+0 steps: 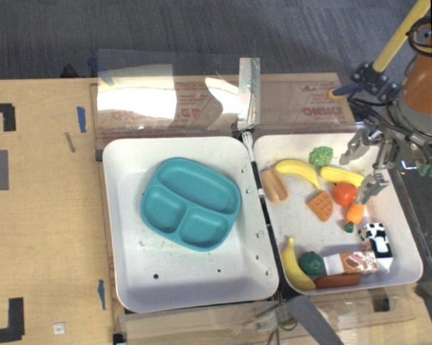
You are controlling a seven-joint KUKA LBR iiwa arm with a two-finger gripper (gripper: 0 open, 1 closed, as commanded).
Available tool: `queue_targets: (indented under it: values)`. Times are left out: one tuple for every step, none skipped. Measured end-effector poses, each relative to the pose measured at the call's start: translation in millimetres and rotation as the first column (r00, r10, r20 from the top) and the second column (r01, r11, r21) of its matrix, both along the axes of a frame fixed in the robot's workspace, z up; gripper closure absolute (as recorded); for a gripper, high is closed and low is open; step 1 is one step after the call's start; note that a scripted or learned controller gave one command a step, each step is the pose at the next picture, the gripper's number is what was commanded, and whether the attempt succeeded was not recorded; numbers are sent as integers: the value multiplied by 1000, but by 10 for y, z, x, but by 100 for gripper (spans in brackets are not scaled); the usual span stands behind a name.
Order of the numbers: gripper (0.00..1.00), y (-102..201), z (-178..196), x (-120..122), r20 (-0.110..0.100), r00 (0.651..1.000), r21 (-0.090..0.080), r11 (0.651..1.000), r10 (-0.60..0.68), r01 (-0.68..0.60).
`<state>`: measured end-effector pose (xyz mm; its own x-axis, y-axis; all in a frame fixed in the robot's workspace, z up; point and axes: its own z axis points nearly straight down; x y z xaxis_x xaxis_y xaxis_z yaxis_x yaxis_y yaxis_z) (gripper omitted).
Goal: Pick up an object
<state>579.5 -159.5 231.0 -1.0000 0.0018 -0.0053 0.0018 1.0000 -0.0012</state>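
Observation:
My gripper (365,166) hangs open over the far right part of the right bin (404,224), with nothing held between its fingers. Just below and left of it lie a small yellow banana (340,175), a red tomato (345,194) and a little carrot (354,213). A green broccoli (320,156) and a larger banana (298,170) lie to its left. An orange cracker (320,205) and a tan bun (274,185) sit nearer the bin's left wall.
The left bin (125,208) holds a teal divided plate (192,203). At the right bin's near end lie another banana (294,266), a green ball (311,263), a red sausage (338,279), a small carton (360,260) and a black-and-white toy (375,236).

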Motion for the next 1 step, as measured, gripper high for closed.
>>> queue_targets:
  values:
    - [0, 87, -1191, 433, 29, 998, -5, 998, -57, 57]
